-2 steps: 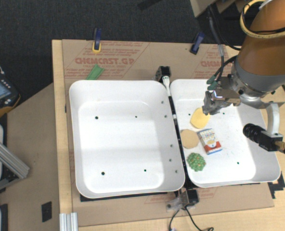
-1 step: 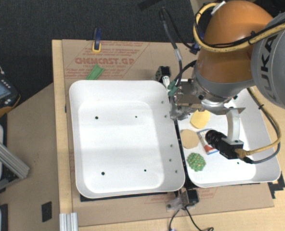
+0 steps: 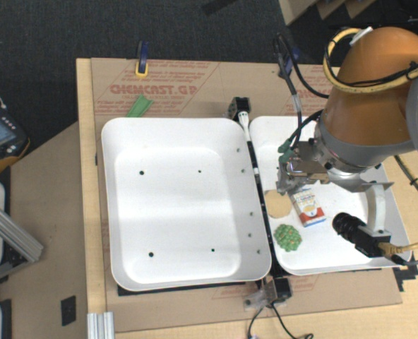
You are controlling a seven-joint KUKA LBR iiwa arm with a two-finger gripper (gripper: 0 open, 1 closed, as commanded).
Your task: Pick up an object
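Observation:
My gripper (image 3: pixel 291 182) hangs low over the left part of the right white bin (image 3: pixel 315 260), under the big orange and grey wrist. Just below it lie three things close together. A tan round disc (image 3: pixel 277 205) rests against the bin's left wall. A small red and white box (image 3: pixel 308 209) lies to the disc's right, partly under the gripper. A green bumpy ball (image 3: pixel 288 236) sits nearer the front edge. Nothing is visibly held by the gripper.
The left white bin (image 3: pixel 124 210) stands beside the right one, with a black divider strip (image 3: pixel 253 162) between them. Both rest on a cardboard sheet (image 3: pixel 188 83) bearing a green strip (image 3: pixel 138 106) and a blue clamp (image 3: pixel 142 66) at the back.

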